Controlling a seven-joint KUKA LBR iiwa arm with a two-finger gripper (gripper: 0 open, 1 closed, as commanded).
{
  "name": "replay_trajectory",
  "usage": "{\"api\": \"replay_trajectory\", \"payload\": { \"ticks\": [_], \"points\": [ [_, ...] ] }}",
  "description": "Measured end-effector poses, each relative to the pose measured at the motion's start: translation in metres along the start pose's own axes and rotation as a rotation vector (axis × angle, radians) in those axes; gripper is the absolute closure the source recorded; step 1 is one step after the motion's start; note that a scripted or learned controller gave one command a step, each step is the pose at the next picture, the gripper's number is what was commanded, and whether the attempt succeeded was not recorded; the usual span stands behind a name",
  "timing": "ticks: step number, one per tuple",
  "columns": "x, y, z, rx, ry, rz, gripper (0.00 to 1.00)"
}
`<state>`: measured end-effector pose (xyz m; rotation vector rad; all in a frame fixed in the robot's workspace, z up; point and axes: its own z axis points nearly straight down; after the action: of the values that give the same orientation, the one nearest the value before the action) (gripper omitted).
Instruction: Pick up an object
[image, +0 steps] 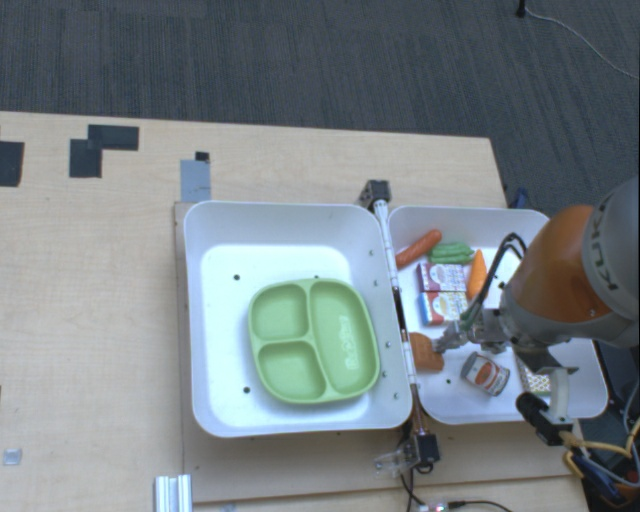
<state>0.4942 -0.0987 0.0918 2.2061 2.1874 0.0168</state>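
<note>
Task status: not done, as far as the view shows. No object is seen lifted or held between fingers; every item lies on a bin floor.
Arm: the arm (560, 280), grey with its orange band, reaches over the right bin (585, 400), covering that bin's middle and right side.
Gripper: the gripper (470, 335) sits low over the right bin's floor, toward its left wall. The wrist hides the jaws, so whether they are open or closed cannot be told, nor whether they have anything.
Candidate objects, right bin: a brown rounded item (425, 353) by the left wall, just beside the gripper; a small can (486, 373) toward the near edge, also just beside it; a printed carton (444, 291) in the middle; a red-orange sausage-like piece (417, 248) and a green piece (452, 252) by the far edge; an orange carrot-like piece (477, 275) partly behind a cable.
Judgement: the brown item or the can looks the likeliest target. Closing, lifting and a proven hold all remain.
Left bin: the left bin (215, 300) holds a green divided plate (313, 340) in its middle, compartments bare.
Surface: a pale wood bench (90, 330) carries both bins, side by side and touching along a central divider; dark tape marks lie near its far left edge.
Room: dark grey carpet (300, 60) beyond the far edge of the bench; cables trail at the near right corner.
</note>
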Motion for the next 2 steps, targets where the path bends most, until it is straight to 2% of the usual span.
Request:
{"api": "replay_trajectory", "payload": {
  "ticks": [1, 2],
  "points": [
    [0.0034, 0.0003, -0.0089, 0.005, 0.008, -0.006, 1.00],
    [-0.0005, 0.0006, -0.0097, 0.001, 0.000, -0.002, 0.00]
  ]
}}
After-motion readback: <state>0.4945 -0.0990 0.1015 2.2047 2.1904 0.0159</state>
